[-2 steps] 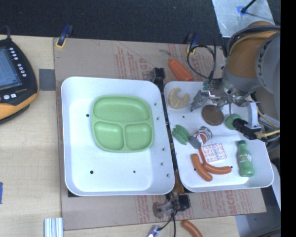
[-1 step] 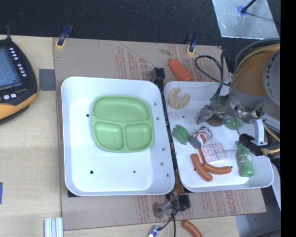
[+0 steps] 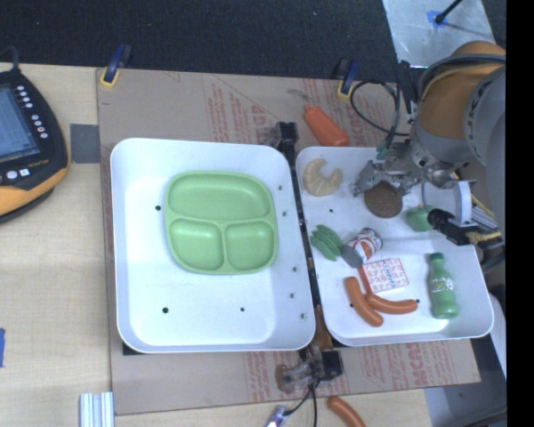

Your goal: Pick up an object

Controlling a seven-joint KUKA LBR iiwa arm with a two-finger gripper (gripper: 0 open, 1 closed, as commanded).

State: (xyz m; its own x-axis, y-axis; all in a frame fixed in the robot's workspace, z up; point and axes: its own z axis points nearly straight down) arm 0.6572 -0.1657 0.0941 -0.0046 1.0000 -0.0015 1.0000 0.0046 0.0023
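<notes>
My gripper (image 3: 380,181) hangs low over the back of the right bin (image 3: 481,327), reaching in from the right. Just below and in front of it lies a brown round disc (image 3: 384,203), partly covered by the gripper. A croissant (image 3: 321,178) lies to the gripper's left. A small green piece (image 3: 418,218) lies to the right of the disc. Further forward are a green leafy vegetable (image 3: 326,239), a small can (image 3: 368,242), a red-and-white box (image 3: 387,276), two sausages (image 3: 378,303) and a green bottle (image 3: 441,285).
The left bin (image 3: 133,318) holds a green divided plate (image 3: 221,221). An orange carrot (image 3: 325,125) lies on the cardboard behind the right bin, and another orange piece (image 3: 347,410) lies in front. A tablet pendant (image 3: 13,145) rests at the far left.
</notes>
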